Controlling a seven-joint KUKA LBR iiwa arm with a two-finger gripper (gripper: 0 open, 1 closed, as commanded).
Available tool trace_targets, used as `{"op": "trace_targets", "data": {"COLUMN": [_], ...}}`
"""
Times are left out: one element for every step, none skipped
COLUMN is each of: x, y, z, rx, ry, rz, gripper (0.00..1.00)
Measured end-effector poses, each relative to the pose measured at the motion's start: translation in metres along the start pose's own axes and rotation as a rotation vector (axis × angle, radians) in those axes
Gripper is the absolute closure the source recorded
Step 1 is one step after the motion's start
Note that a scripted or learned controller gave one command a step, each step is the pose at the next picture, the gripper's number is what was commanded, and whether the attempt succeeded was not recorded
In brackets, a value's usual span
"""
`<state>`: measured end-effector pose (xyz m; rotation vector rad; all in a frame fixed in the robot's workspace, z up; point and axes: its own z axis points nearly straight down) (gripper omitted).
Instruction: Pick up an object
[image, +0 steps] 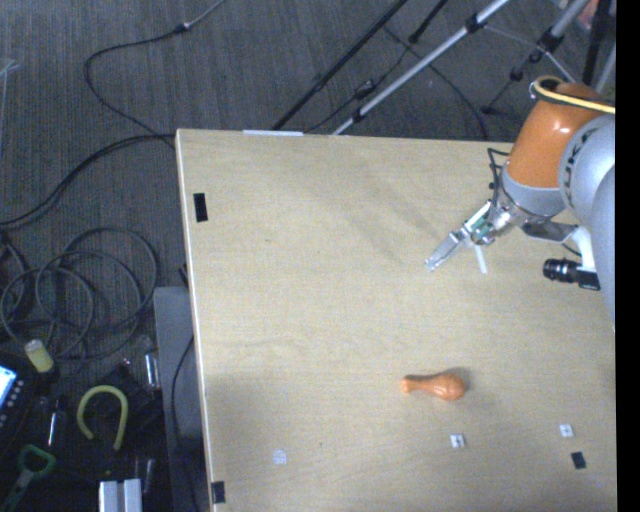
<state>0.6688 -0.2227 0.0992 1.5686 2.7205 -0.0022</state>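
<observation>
A pale wooden bench top (330, 300) fills the centre and right of the frame, with grey carpet (90, 90) beyond it along the top and left. Black cables (80, 290) loop over the floor at left, metal stand legs (430, 50) cross the upper middle, and a yellow-green U-shaped tool (102, 412) lies among clutter at lower left. Small black and white markers dot the bench: one black tab (201, 207) near its upper left edge, several more (457, 440) toward the lower right.

The grey arm with its orange band (548, 140) enters from the upper right, partly cut off by the frame edge. Its two-finger gripper (462, 254) points down and to the left over bare wood, its thin pale fingers spread apart with nothing between them.

The small orange pear-shaped object (436, 386) lies on the bench in the lower centre-right, well apart from the gripper and below it in frame. Its long axis runs nearly left to right, narrow neck toward the left, bulbous end toward the right. Nothing lies between the two. What the object is made of is hard to make out.
</observation>
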Motion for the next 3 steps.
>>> {"op": "trace_targets", "data": {"x": [0.001,0.001,0.052], "y": [0.001,0.003,0.028], "z": [0.014,0.004,-0.066], "rx": [0.000,-0.002,-0.002], "ry": [-0.001,-0.003,0.001], "rz": [-0.125,-0.126,-0.029], "gripper": [0.00,1.00,1.00]}}
